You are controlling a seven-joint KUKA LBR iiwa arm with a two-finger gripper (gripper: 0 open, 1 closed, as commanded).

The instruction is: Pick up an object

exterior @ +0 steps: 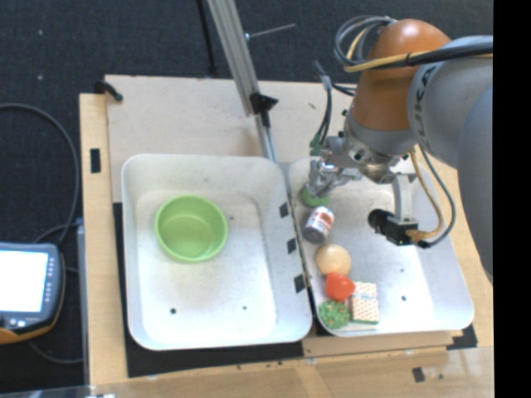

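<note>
Six small objects lie in the right bin (415, 280), strung along its left wall. Farthest up is a green round piece (310, 196), close against that wall. Below it come a tilted red-and-silver can (319, 221), a pale ball (333, 259), and a red round piece (339, 287) touching the ball. In the bin's lower left corner are a green leafy lump (333, 313) and, beside it, a pink speckled block (365, 303).

The gripper (319, 181) hangs directly over the green round piece, at or just above it. Whether it is spread, closed or clamped on the piece cannot be told from this slant. The grey arm (448, 81) reaches in from the right.

The left bin (241, 280) holds an upright green bowl (192, 228). Both bins sit side by side on the worktop (182, 114).
</note>
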